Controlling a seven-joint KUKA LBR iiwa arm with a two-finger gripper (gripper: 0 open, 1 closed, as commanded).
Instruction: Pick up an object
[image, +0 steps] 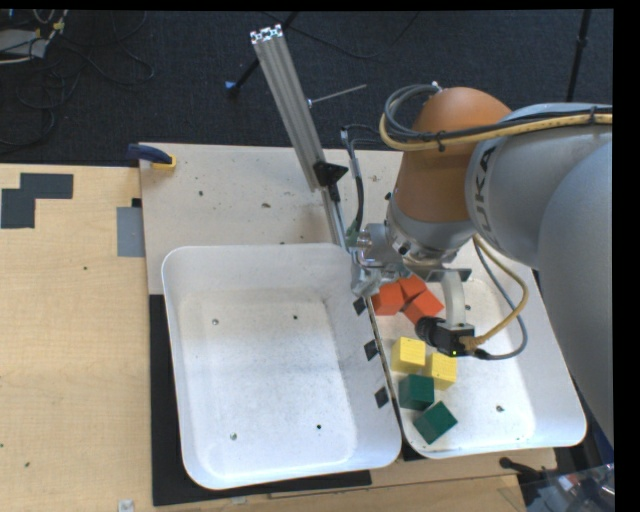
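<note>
Nearest the camera, two shallow white bins are sitting side by side on a pale wooden bench (70, 330). Both bins are smooth, moulded, with rounded corners. The left bin (200, 440) is showing a faintly speckled floor with a few dark dots. The right bin (520, 425) is carrying a cluster of matte, hard-edged blocks against its left wall: a dark green cube (436, 422) lying tilted, a second green cube (416, 391) just beyond it, two yellow cubes (411, 352) touching that, and an orange block (408, 298) farthest back.

The gripper (385, 275) is hanging directly over the orange block, metallic and partly hidden under the wrist; whether its fingers are open or closed cannot be told. Above it, the arm's glossy orange band (450, 130) is joining the smooth grey casing (560, 190), with looped cables running alongside.

Beyond, a ribbed aluminium rail (290, 100) is leaning over the bench, and a blue-and-yellow clamp (150, 155) is lying at the far left corner. No legible writing is showing.
</note>
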